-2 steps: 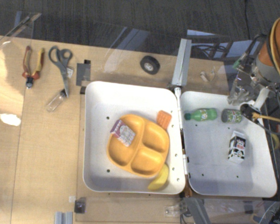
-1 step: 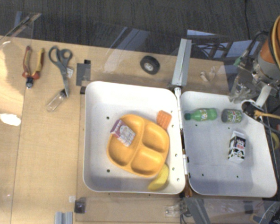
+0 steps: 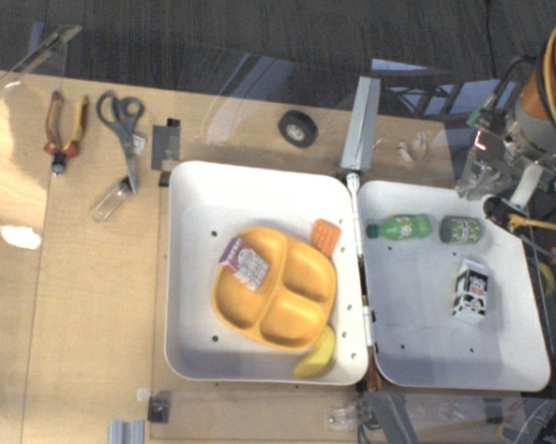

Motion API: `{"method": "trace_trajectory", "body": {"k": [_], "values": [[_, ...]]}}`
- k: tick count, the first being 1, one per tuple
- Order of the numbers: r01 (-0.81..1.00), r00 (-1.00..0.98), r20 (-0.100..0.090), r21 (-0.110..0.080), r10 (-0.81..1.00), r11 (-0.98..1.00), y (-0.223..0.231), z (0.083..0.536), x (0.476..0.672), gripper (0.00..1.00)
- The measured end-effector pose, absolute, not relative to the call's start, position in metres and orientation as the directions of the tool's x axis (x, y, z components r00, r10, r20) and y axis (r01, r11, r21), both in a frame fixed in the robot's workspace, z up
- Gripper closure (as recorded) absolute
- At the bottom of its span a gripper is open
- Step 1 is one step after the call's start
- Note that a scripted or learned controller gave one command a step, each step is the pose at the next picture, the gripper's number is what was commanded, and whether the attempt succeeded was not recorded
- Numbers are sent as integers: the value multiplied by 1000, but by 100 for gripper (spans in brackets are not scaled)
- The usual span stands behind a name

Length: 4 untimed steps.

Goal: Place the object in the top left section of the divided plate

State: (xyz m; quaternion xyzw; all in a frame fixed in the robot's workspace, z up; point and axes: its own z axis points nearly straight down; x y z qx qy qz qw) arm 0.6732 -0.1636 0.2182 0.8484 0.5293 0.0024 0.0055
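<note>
Grey jaws (image 3: 475, 186), state unclear.

Two white bins (image 3: 196, 211) are being carried by the surface (image 3: 76, 298). One yellow divided plate (image 3: 278, 291), one packet (image 3: 245, 261), one orange block (image 3: 325, 234), one banana (image 3: 317, 355), one green bottle (image 3: 402, 228), one can (image 3: 461, 229), one carton (image 3: 471, 292), one pair of scissors (image 3: 124, 127), one pair of pliers (image 3: 63, 128) and one tape roll (image 3: 298, 127) are being counted.

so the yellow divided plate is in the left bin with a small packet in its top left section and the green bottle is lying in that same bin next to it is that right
Not quite. The camera view shows the green bottle lying in the right bin, not the left one. The rest holds: the yellow divided plate sits in the left bin with a small packet in its top left section.
</note>
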Motion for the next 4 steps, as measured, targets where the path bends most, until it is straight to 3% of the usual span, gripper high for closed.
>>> {"method": "trace_trajectory", "body": {"k": [2,3,4], "values": [[904,428,-2,19,904,-428,-161,241,676,100],[890,456,0,1,890,-456,-175,190,669,100],[892,451,1,5,892,-451,-174,202,670,100]]}}
